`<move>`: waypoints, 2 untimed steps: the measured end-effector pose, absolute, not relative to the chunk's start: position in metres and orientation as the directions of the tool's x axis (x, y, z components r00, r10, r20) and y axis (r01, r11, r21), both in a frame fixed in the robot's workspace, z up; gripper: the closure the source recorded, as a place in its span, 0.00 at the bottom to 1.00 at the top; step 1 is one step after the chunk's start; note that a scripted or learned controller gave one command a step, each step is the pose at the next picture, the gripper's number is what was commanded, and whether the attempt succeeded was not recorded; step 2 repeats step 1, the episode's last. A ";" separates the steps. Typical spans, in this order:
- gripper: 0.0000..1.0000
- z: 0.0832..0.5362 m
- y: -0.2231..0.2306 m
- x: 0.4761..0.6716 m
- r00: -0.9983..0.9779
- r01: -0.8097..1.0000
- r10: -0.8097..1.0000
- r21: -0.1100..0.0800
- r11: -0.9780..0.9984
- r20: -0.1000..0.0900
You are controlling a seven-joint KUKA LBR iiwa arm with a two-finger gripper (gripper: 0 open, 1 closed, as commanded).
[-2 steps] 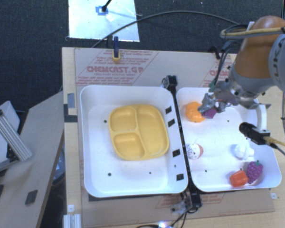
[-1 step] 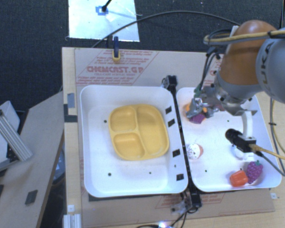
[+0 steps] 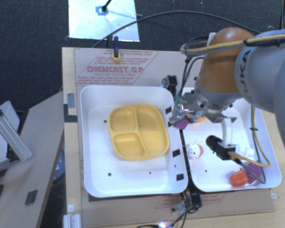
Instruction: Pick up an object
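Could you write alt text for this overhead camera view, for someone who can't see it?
A grey robot arm with an orange band reaches from the right over two shallow white bins, its claw near a purple object at the right bin's left edge. The left bin holds a yellow divided tray; the right holds small orange and purple toys.

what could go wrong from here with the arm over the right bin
The gripper sits right at the divide between the bins, so it may clip a bin wall on the way down. The purple object under it lies against that edge, an awkward grasp. The arm's yellow cable hangs near the orange object and could drag it.
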State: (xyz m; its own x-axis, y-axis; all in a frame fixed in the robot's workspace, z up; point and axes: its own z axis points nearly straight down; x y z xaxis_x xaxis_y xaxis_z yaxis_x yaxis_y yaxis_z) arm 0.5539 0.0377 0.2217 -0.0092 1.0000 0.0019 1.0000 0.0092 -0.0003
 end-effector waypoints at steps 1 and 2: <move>1.00 0.226 0.093 0.551 -0.010 1.000 1.000 0.002 0.010 0.002; 1.00 0.226 0.093 0.551 -0.010 1.000 1.000 0.002 0.010 0.002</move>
